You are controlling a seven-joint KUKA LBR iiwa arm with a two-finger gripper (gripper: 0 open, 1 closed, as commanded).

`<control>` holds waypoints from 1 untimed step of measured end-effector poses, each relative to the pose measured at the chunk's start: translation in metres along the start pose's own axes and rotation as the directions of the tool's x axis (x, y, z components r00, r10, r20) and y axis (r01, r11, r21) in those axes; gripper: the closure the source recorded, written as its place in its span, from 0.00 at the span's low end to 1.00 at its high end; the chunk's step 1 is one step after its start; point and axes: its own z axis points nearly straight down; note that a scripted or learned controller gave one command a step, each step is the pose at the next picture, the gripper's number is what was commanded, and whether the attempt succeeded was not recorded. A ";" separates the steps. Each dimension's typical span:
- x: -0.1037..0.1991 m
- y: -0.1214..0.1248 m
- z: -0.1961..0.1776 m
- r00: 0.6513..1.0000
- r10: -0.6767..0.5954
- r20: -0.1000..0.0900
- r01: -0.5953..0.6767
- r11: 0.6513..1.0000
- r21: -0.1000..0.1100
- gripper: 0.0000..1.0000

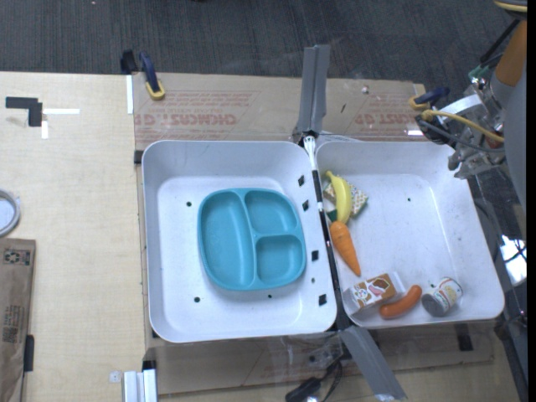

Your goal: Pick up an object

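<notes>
**Pre-grasp, hand parked at right edge**

Camera view: hand (469, 153) hangs over the right bin (419, 187) rim, holding nothing I can see; can't tell its state. Candidates hug the left and near walls: banana (338, 194), carrot (344, 246), sausage (400, 302), can (442, 296). Left bin holds a blue divided plate (251, 239).

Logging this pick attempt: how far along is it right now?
Done: nothing visibly; the banana, carrot, sausage, small carton and can all lie in the right bin. In hand: the arm sits at that bin's far right edge, above the items. Left: descend, grasp one, lift.
</notes>
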 end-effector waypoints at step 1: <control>0.000 -0.001 -0.007 1.000 -0.007 0.005 0.007 1.000 0.001 1.00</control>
